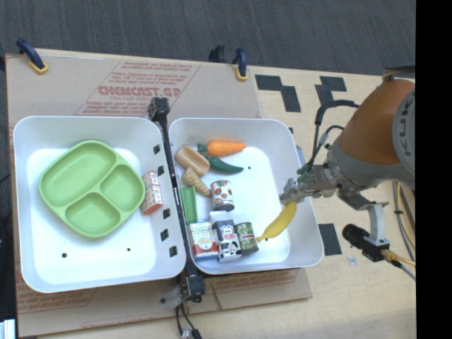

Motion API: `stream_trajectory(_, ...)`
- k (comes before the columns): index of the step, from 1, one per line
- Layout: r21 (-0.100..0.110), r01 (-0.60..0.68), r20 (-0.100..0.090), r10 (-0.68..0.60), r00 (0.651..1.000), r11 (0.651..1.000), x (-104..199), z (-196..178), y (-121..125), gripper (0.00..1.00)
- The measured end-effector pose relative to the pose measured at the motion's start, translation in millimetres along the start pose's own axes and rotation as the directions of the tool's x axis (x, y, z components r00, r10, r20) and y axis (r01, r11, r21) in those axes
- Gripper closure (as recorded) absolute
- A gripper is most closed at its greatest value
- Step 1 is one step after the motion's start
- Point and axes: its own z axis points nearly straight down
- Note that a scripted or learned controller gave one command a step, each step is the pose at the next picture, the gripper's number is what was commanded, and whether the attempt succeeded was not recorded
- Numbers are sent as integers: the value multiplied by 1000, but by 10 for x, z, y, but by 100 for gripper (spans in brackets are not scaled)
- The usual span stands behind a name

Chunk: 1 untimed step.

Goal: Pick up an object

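Gripper (291, 193) sits at the banana's (277, 222) upper end in the right bin (305, 249); finger state cannot be told. Banana judged light, soft, curved; best taken across its middle.

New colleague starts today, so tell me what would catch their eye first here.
The green divided plate in the left bin stands out first. Next comes the crowded right bin, with an orange carrot near its far side and a yellow banana by its right wall, just below the gripper reaching in from the right.
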Motion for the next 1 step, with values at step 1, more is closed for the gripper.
stream_trajectory(1,3,2,-2,-2,1000,1000,666,-246,-89,100)
